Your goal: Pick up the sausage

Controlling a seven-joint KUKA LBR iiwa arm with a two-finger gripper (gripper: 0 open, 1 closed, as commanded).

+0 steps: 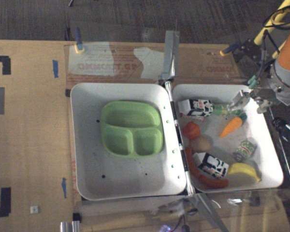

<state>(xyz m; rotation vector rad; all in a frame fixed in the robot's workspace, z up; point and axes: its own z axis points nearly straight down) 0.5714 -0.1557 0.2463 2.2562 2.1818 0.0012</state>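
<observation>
Sausage [203, 172]: red, curved, lying along the lower left edge of the right bin [273, 151], partly under a cow-print carton [213, 165]. Beside it I log a banana [245, 170], a small can [245, 149], a carrot [231, 126], a tomato [192, 130], a beige round item [200, 143] and a second carton [198, 107]. End effector [251, 99]: hovering over the right bin's upper right corner, apart from the sausage; I cannot tell its opening. Left bin [87, 168]: holds a green divided plate [132, 128].
</observation>
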